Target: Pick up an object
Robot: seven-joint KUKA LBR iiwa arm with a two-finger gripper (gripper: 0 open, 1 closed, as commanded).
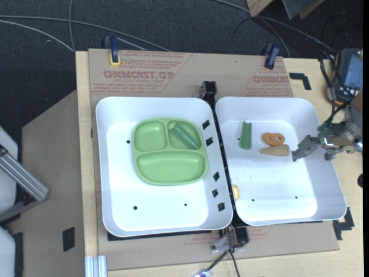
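The right bin (pixel 277 203) holds three small items near its back. A dark green stick (pixel 246 135) lies upright in the picture, an orange pretzel-shaped piece (pixel 273 138) sits to its right, and a tan oblong piece (pixel 275 150) lies just in front of the pretzel. My gripper (pixel 311 146) hangs over the right bin's right rim, a short way right of the tan piece and not touching any item. No item shows at its tip.
The left bin (pixel 155 212) holds a light green divided plate (pixel 167 169) with a darker green piece (pixel 185 134) in its upper right compartment. Black clips line the ridge between the bins (pixel 216 172). Cables cross the dark floor behind the bench.
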